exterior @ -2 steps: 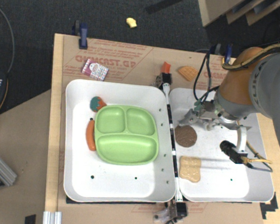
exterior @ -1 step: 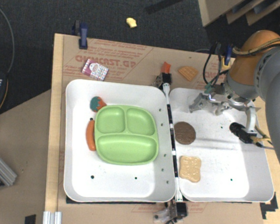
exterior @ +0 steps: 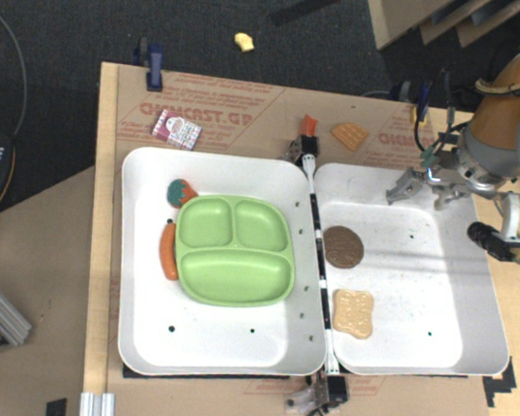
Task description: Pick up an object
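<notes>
My fingers (exterior: 426, 186) hang over the far edge of the right bin (exterior: 472, 299). They look splayed apart and released, with nothing between them.

Candidates, placed from the fingers: a round brown cookie-like disc (exterior: 342, 246) lies nearer the camera and toward the divider between the bins, flat on the bin floor. A tan waffle-like piece (exterior: 354, 313) lies further the same way, just beyond the disc, apart from it. Both are well clear of my tips.

Across the divider, the left bin (exterior: 137, 319) holds a green divided plate (exterior: 235, 251). An orange carrot-like piece (exterior: 170, 250) touches its far side and a small teal-and-red item (exterior: 181, 191) sits by its corner.

Judgement: the disc is the nearest target. It is thin and flat, so a good grasp probably needs a descent centred on it, with the tips straddling its rim and reaching right to the floor before closing. Risk: the tips skate over the top, or push it toward the divider wall. The waffle piece may offer a better edge.
</notes>
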Robot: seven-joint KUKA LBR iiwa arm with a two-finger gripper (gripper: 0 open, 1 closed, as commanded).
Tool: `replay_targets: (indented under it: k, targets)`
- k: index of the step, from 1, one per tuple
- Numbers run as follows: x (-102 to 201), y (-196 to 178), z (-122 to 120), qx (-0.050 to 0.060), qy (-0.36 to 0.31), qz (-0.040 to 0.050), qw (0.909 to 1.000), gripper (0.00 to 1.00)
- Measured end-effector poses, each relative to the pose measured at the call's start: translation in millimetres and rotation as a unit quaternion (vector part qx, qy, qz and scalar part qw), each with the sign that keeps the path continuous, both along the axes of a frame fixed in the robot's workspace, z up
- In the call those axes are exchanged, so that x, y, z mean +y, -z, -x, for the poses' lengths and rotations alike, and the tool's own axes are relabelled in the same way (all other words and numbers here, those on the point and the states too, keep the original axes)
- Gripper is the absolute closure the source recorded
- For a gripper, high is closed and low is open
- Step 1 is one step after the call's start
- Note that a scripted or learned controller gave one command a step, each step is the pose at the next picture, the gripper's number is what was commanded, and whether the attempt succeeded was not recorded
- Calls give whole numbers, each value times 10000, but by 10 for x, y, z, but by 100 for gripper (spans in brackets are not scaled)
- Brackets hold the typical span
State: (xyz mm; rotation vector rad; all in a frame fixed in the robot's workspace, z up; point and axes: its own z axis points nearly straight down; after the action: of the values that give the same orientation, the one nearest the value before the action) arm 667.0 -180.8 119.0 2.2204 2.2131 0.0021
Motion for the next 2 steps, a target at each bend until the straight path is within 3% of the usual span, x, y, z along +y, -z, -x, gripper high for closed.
replay_targets:
  k: [1, 2]
  targets:
    - [477, 358, 656, 58, -11, -32, 10000, 0]
    - [783, 336, -22, -1, -34, -14, 10000, 0]
